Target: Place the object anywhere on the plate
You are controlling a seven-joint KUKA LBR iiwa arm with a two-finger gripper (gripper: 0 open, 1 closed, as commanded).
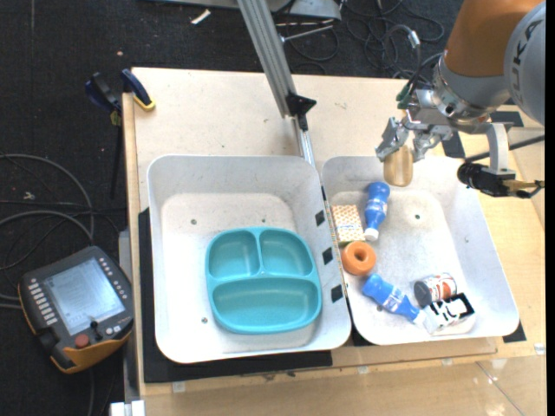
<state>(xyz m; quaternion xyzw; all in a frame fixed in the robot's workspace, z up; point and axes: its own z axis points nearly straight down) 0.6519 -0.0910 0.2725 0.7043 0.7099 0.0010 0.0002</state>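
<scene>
Two white bins (165,198) sit side by side: the left holds a teal divided plate (260,278), while above the right bin the gripper (401,150) fingers clamp a tan cylinder (399,166).

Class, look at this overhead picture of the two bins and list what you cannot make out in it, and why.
- The tool in the camera view: its fingers hide how they grip the tan object below it.
- The arm: cut off by the top and right edges.
- The small can in the right bin: its label is too small to read.
- The black-and-white item beside it: too small to identify.
</scene>
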